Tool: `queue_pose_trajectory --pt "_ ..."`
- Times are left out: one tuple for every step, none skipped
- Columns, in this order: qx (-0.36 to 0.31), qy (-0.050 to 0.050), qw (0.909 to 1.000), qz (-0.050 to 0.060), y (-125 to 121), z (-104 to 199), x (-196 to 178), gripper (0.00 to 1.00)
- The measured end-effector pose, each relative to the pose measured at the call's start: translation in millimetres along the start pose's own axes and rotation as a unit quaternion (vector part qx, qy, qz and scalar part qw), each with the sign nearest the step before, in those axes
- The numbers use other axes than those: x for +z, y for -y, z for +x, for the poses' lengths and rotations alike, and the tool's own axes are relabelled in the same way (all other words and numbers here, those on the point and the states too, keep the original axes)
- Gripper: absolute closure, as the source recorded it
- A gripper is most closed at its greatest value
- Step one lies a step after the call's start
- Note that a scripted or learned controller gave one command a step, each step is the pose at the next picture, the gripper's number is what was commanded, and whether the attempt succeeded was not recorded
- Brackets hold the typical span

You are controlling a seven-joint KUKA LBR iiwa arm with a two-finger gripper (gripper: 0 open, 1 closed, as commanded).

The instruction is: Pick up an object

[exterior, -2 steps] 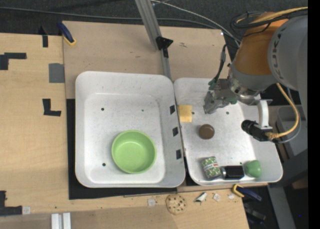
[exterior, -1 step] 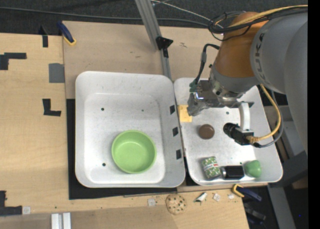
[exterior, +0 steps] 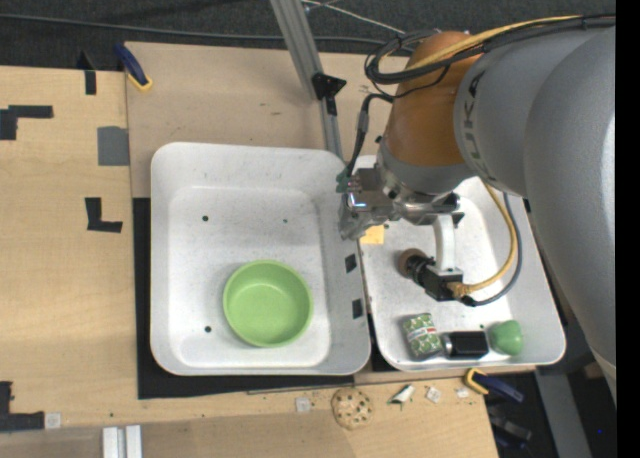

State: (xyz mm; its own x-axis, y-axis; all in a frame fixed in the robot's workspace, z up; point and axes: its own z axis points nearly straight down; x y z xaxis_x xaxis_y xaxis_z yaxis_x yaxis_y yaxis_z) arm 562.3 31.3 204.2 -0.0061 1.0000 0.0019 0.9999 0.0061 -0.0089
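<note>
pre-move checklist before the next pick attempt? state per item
1. Gripper is over the right bin: ok.
2. Jaws open or shut: cannot tell, the wrist hides them.
3. Something held: cannot tell.
4. Pick targets in the right bin: ok, green patterned block, black object, green ball lie along its near edge.
5. Yellow piece beneath the gripper: partly hidden, cannot tell.
6. Green bowl sits in the left bin: ok.
</note>
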Motion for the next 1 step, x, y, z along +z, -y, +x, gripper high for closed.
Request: queue_pose_trajectory --pt "-0.001 0.000 1.0000 -0.002 10.3 54.2 -14.4 1.00"
